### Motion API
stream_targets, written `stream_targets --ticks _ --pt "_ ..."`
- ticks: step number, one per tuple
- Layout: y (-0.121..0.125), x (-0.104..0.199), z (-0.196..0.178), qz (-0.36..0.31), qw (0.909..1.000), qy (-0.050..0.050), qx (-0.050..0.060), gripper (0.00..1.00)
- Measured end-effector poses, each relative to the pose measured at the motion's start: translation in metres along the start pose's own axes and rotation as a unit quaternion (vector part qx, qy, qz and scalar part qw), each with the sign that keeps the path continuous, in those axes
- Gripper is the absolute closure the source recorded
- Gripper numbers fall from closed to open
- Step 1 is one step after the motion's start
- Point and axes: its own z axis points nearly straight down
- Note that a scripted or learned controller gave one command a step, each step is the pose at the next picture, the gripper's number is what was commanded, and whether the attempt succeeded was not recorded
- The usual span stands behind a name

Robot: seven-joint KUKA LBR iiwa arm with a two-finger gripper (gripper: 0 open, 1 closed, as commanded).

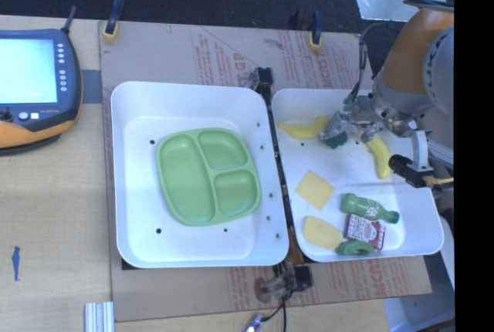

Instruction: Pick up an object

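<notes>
Gripper (337,133) low in right bin (432,242); flat yellow square (315,189) nearby.

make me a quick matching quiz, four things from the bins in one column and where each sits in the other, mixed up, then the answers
Things:
1. green divided plate
2. green bottle
3. yellow square slice
4. gripper

Places:
A. near the right bin's front right corner
B. over the right bin's far side, beside a banana
C. in the left bin
D. middle of the right bin's left half

Pairs: 1-C, 2-A, 3-D, 4-B
</notes>
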Motion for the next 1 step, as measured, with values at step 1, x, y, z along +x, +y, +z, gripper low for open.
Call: stream_targets --ticks 1 --pt "0.0255 0.0337 0.0123 -0.001 1.0000 0.000 0.003 0.00"
